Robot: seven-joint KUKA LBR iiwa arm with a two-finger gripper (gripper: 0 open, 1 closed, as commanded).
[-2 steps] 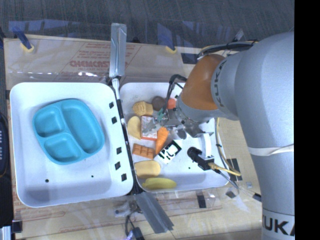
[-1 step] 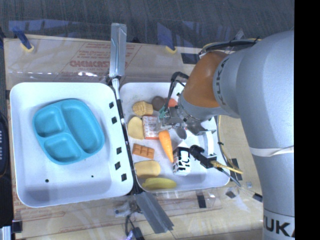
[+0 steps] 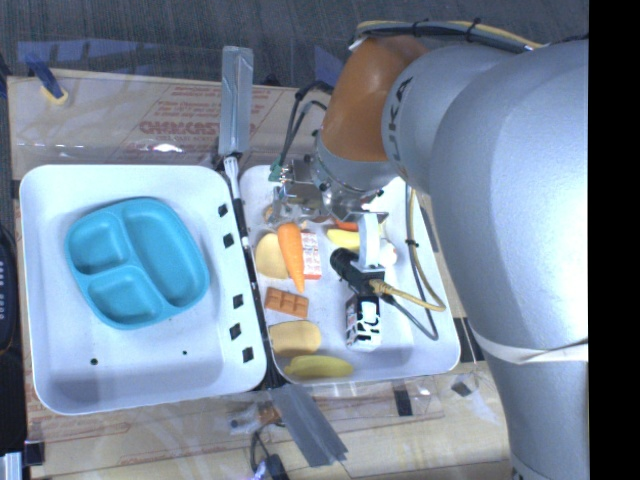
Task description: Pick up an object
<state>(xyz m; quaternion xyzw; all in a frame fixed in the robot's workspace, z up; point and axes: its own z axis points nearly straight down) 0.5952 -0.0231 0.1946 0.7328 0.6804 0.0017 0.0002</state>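
The right bin (image 3: 432, 340) holds several toy foods. An orange carrot (image 3: 290, 253) lies near its back, with a pale yellow piece (image 3: 269, 257) to its left and a white and red packet (image 3: 311, 259) to its right. In front of them are a brown segmented bar (image 3: 284, 301), a tan potato-like piece (image 3: 295, 337) and a yellow-green banana (image 3: 320, 367). A black and white bottle (image 3: 363, 319) lies towards the right wall. My gripper (image 3: 297, 197) hangs over the bin's back left corner, just behind the carrot's top. The wrist hides whatever sits under it.
The left bin (image 3: 60, 368) bears a blue divided plate (image 3: 137, 260). A grey divider rail (image 3: 234, 118) with black clips runs between the bins. The big grey arm covers the right side of the bench. A yellow piece (image 3: 343, 238) shows under the wrist.
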